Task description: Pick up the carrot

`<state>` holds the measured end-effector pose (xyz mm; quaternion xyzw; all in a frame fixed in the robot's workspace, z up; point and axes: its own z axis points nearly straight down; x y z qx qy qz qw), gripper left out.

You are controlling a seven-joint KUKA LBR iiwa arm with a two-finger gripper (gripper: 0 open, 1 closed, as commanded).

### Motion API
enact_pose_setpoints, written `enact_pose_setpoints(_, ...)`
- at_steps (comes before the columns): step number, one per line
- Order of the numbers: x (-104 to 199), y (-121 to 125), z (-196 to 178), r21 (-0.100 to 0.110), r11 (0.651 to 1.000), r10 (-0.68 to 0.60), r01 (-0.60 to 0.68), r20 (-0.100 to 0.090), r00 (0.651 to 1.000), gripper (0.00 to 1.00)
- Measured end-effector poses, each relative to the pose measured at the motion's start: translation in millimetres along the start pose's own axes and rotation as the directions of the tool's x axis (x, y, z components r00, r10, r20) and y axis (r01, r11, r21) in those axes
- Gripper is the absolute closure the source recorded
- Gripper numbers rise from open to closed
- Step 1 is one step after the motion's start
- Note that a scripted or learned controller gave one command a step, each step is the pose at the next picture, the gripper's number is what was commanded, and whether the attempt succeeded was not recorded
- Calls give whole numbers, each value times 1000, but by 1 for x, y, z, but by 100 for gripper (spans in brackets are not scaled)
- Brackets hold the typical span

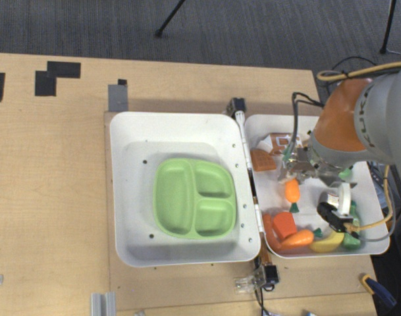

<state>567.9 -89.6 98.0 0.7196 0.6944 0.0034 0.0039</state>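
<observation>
The carrot point(292, 191) is small and orange with a green stalk end point(294, 207) pointing toward the near side. It is in the middle of the right bin point(376, 188). My gripper point(294, 174) reaches down from the grey arm with its orange band, directly over the carrot's far end. The fingers are closed on that end of the carrot. I cannot tell whether the carrot touches the bin floor.
Along the right bin's near wall lie a red block point(284, 224), an orange vegetable point(299, 239), a yellow banana point(326, 243) and a green piece point(351, 240). Brown food items point(266, 159) lie at its far left. The left bin point(128, 176) holds a green divided plate point(194, 197).
</observation>
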Motion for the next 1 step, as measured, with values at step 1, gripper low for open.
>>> enact_pose_setpoints(1, 51, -16, -133, 7, 958, 287, -287, 1, 958, 100)
